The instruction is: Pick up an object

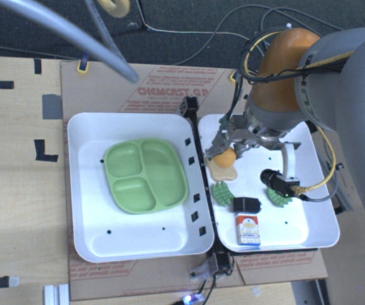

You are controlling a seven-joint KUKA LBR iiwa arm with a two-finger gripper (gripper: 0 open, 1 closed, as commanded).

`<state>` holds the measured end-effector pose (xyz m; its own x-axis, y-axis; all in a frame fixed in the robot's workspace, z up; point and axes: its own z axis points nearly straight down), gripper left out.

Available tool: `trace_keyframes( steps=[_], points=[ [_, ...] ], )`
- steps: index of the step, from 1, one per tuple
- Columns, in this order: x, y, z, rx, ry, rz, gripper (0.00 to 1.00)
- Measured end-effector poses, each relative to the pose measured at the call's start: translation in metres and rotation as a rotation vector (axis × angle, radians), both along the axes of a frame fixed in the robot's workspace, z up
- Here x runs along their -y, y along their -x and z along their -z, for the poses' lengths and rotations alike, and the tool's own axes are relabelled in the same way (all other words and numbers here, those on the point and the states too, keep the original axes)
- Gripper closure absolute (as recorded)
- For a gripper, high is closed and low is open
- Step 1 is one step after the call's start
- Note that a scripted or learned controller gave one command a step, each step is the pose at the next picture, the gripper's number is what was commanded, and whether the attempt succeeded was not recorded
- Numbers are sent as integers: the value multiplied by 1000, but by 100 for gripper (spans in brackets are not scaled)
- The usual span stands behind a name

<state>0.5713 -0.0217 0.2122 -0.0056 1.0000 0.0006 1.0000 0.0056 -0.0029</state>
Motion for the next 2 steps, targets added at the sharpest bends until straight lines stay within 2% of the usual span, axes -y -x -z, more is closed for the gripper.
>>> trace_keyframes(
  steps=[2],
  points=[
    [-119,-16,-11,2,-1,-2,100]
  ],
)
